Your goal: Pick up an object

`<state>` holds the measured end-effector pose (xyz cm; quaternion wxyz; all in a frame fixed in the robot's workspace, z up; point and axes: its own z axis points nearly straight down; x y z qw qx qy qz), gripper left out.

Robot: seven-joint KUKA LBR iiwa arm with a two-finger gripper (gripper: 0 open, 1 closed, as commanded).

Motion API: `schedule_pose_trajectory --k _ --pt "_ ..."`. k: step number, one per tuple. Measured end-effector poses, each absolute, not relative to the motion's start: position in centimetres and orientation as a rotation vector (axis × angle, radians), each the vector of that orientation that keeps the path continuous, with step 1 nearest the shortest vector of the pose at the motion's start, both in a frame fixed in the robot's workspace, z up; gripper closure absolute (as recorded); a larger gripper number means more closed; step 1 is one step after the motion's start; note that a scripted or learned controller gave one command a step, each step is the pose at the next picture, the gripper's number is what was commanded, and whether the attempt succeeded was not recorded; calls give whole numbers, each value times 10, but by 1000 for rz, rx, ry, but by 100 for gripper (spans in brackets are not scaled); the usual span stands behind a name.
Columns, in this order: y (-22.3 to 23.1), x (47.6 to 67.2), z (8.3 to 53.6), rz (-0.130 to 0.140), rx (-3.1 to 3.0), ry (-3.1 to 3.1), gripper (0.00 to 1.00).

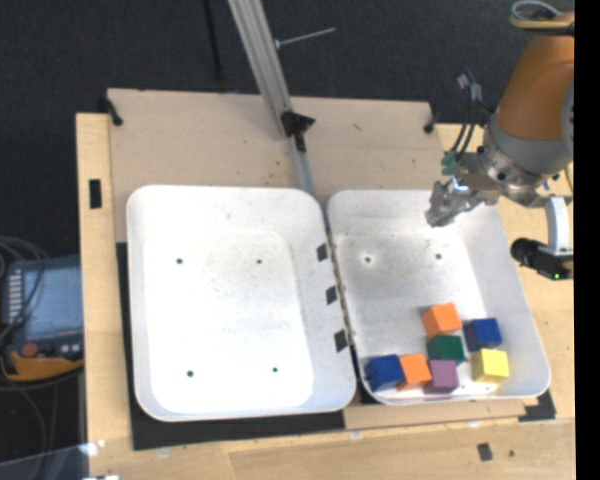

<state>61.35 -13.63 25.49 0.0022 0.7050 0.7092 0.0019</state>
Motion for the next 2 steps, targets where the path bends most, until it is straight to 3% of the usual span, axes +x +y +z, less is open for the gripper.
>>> schedule_pose_trajectory --k 1,2 --pt "-89 618 255 1 2214 2228 100" --pt "-44 607 259 1 2214 2228 100"
